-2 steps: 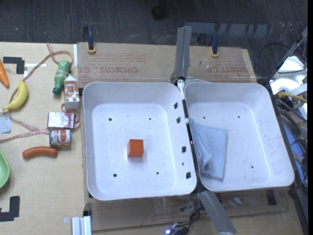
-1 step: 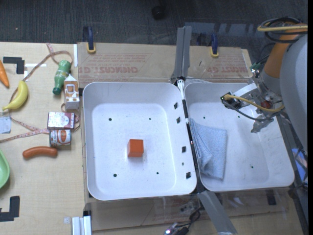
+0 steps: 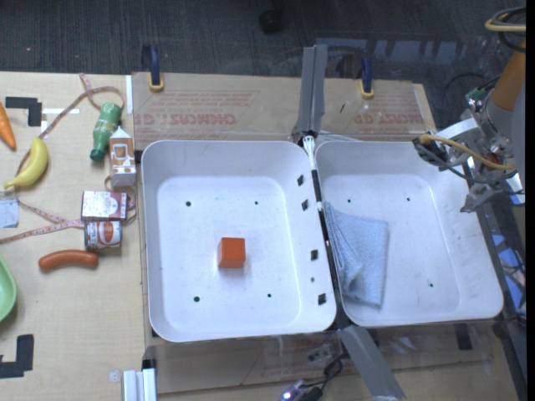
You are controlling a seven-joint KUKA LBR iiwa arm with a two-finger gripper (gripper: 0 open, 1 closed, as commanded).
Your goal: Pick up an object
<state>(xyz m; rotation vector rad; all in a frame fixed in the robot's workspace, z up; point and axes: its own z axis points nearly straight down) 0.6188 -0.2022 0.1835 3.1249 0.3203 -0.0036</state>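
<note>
The orange block (image 3: 232,252) lies mid-floor in the left bin (image 3: 159,224), well apart from the gripper (image 3: 485,192) at the right bin's (image 3: 468,303) right rim.

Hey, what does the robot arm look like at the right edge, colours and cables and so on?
The arm is grey with an orange band near the top right corner. Yellow and dark cables loop around its metal wrist hardware beside the right bin. Finer markings are too small to tell.
</note>
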